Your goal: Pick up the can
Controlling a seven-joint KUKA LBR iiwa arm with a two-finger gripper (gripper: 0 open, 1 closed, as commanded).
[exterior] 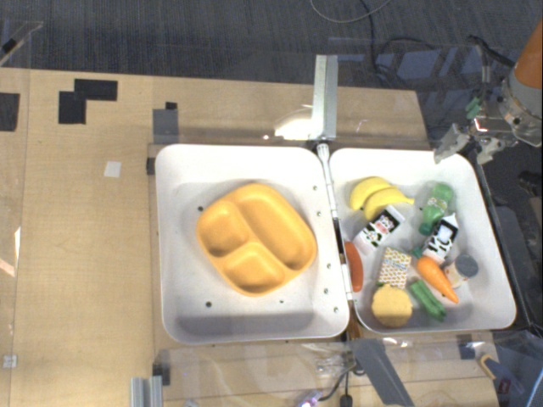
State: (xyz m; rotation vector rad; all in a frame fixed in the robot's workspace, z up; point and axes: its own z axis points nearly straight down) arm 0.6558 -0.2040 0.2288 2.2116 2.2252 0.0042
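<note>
The can (pixel 466 266) is small, with a grey round end facing up. It lies near the right wall of the right bin (pixel 501 299), just right of the carrot (pixel 439 279). My gripper (pixel 471 145) hangs over the far right corner of that bin, well behind the can and apart from it. Its fingers (pixel 448 145) are spread open with nothing between them.
Crowding the right bin are two bananas (pixel 377 195), a green bottle (pixel 436 203), two black-and-white cartons (pixel 378 226), a patterned box (pixel 394 266), a yellow round item (pixel 392 304), a green vegetable (pixel 427 300) and a red item (pixel 354 266). A yellow divided plate (pixel 254 237) lies in the left bin (pixel 182 312).
</note>
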